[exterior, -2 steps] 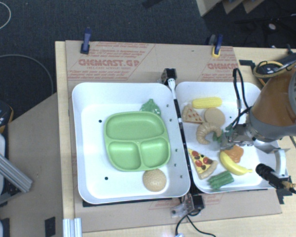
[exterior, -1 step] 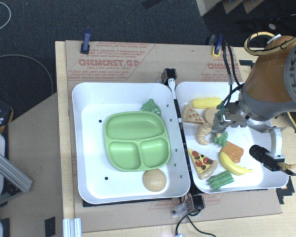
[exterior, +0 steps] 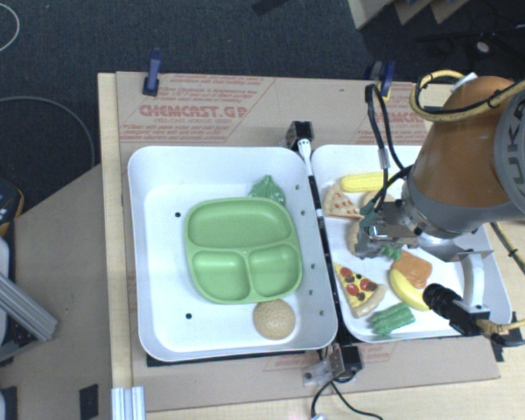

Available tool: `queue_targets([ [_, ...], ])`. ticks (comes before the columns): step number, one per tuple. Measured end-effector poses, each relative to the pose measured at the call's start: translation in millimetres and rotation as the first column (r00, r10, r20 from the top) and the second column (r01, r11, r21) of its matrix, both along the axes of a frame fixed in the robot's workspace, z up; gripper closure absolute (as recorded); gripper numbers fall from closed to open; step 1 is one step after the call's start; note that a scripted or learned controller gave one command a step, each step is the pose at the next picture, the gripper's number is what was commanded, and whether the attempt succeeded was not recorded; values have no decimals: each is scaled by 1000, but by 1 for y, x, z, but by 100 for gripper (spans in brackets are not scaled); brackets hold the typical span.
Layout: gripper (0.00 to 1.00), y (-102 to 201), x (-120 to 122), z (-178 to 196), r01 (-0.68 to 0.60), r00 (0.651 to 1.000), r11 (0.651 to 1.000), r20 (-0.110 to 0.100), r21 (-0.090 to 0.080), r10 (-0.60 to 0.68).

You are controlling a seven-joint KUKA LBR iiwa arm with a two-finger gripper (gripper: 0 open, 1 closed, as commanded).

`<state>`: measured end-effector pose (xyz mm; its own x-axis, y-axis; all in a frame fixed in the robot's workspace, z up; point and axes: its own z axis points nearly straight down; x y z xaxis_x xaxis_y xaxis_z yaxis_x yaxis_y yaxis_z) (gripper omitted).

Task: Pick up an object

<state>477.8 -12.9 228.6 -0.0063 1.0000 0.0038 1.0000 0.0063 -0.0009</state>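
My gripper (exterior: 368, 240) hangs low over the middle of the right bin (exterior: 499, 280). Just under and to the right of it lies a small green piece (exterior: 390, 253). Around it lie a yellow corn cob (exterior: 360, 182), a pizza slice (exterior: 340, 203) at the upper left, another pizza slice (exterior: 361, 290) at the lower left, an orange and yellow fruit piece (exterior: 410, 278) and a green bean pod (exterior: 391, 319). The arm hides much of the bin's right side.
The left bin (exterior: 153, 234) holds a green divided plate (exterior: 243, 249), a green leafy piece (exterior: 268, 188) at the plate's upper right and a round tan bun (exterior: 274, 318) below it. A raised divider (exterior: 316, 226) separates the two bins.
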Motion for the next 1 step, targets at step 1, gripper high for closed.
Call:
queue_targets([
  [1, 100, 25, 43, -47, 3, 1000, 1000, 0, -4, -3],
])
